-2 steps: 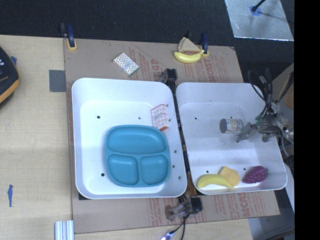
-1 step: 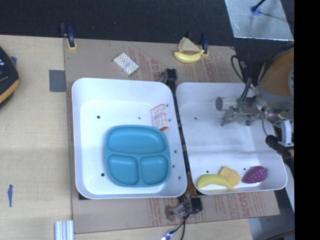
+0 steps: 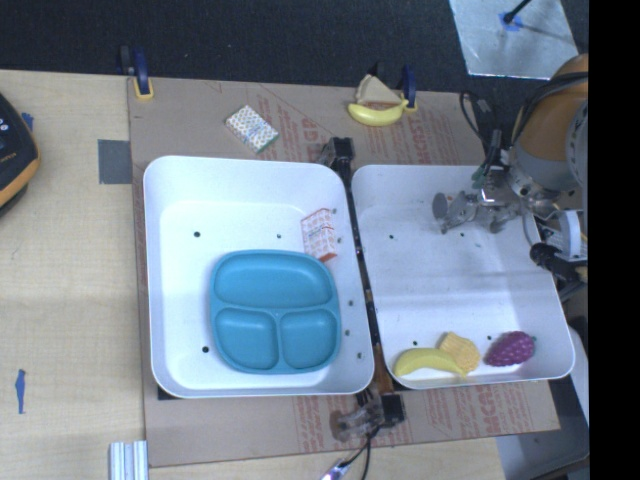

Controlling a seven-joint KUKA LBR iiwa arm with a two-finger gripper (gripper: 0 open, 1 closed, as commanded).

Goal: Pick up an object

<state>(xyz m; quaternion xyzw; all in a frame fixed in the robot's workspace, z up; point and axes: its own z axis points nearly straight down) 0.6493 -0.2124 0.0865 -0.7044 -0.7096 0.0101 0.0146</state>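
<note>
Risk: gripper [image 3: 468, 211] hangs over bare upper part of right bin [image 3: 440, 298], jaws state we can't tell. Banana [image 3: 428, 363], cracker [image 3: 461, 349], grapes [image 3: 510, 348] bunched at near wall; descent w/o reposition likely grabs nothing.

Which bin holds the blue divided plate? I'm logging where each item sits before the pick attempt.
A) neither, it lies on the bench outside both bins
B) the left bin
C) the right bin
B: the blue divided plate lies flat on the floor of the left bin, beside a small red-and-white packet, while the right bin holds a banana, a yellow piece and purple grapes.
</note>
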